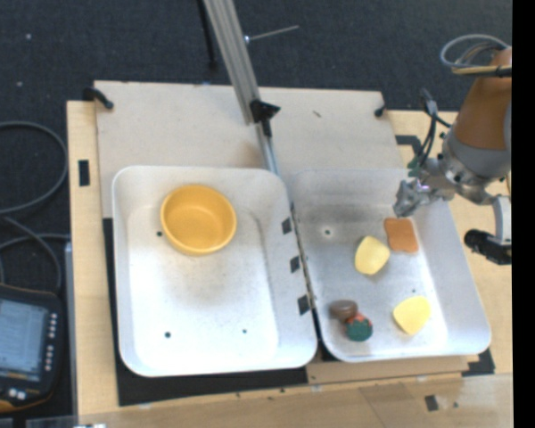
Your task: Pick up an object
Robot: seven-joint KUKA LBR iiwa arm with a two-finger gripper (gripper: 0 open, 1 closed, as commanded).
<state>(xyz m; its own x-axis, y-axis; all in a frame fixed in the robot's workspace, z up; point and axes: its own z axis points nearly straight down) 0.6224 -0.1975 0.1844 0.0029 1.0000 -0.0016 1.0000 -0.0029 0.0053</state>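
- Low in the frame, at the front of the right bin [446, 328], a brown disc [342, 309] touches a green and red piece [358, 328], with a yellow wedge [412, 315] well to their right.
- Further up the same bin, a pale yellow lump [371, 256] lies just left of an orange block [401, 235]; the two look to be touching or nearly so.
- The end effector [408, 194] sits right above the orange block's upper edge, near the bin's upper right part. Whether its fingers are apart or together cannot be told, and nothing is seen between them.
- The arm [480, 123] enters from the right edge of the frame, its orange band uppermost and the grey wrist below, slanting down and to the left toward the bin.
- In the left bin [205, 328], a yellow bowl [198, 218] stands upright in the upper left part.
- Both bins rest side by side on the counter [178, 123].
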